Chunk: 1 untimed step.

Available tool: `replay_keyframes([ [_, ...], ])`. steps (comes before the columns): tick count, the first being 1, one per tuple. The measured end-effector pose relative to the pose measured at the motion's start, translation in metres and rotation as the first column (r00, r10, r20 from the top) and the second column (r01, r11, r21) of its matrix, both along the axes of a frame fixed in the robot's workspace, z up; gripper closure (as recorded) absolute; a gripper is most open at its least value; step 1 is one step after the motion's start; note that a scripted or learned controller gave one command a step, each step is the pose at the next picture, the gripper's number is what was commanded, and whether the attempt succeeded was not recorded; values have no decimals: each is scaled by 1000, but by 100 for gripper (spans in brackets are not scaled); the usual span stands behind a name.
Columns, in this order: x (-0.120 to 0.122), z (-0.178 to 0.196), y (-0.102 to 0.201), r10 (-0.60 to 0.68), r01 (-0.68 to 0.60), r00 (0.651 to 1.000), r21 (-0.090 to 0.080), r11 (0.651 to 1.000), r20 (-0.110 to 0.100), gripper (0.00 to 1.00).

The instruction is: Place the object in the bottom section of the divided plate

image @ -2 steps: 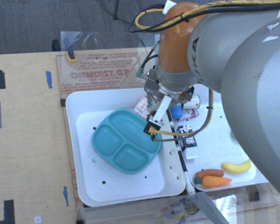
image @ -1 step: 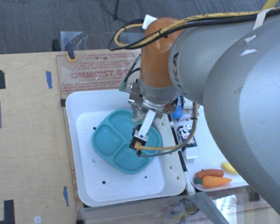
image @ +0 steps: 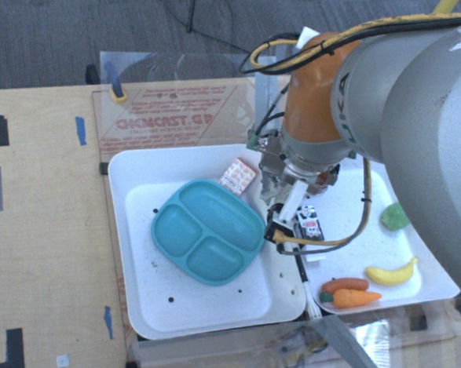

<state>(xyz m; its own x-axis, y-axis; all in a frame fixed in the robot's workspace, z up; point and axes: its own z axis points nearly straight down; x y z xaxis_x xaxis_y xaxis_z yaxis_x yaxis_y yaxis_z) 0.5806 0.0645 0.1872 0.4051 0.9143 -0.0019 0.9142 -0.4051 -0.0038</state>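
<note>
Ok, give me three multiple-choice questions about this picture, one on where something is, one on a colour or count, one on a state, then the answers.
1. Where is the turquoise plastic divided plate?
A. left white bin
B. right white bin
C. on the wooden bench

2. How many sections does that plate have?
A. two
B. three
C. four

3. How does the small pink-and-white patterned box lie?
A. inside a plate section
B. beside the plate's upper right rim, outside it
C. in the right bin by the yellow plastic banana

Answers: 1 A, the plate lies on the left bin's floor. 2 B, two ridges split it into three. 3 B, the box sits off the plate.
</note>
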Motion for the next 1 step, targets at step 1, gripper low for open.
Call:
replay_keyframes([
  [1, -11, 27, 18, 107, -107, 994, 0, 994, 5, 100],
])
